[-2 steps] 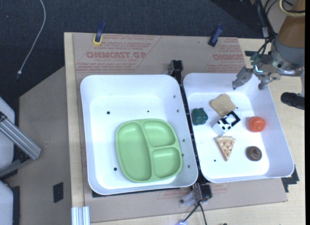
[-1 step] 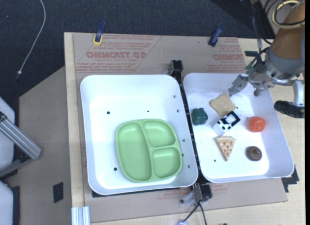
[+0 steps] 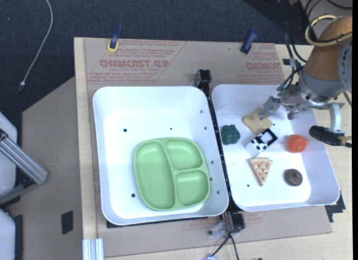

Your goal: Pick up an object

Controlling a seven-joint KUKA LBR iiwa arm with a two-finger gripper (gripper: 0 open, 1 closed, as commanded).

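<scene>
Left bin [image 3: 112,141]: a green divided plate [image 3: 171,173], well left of the gripper.
Right bin [image 3: 319,186]: tan piece [image 3: 256,122] just beside the gripper [image 3: 274,105]; pizza slice [image 3: 260,169] below it.
Grip: jaws parted, empty.
Progress: nothing lifted yet.

A pale green divided plate [image 3: 171,173] lay in the white left bin [image 3: 106,119]; the right bin [image 3: 319,189] held a red-orange ball [image 3: 296,143], a black-and-white checked block [image 3: 262,141] and a dark green lump [image 3: 230,135].

Right bin [image 3: 319,189] crowded with small items set close, open floor along its near edge, left bin [image 3: 112,141] mostly taken by green tray [image 3: 170,172]
</scene>
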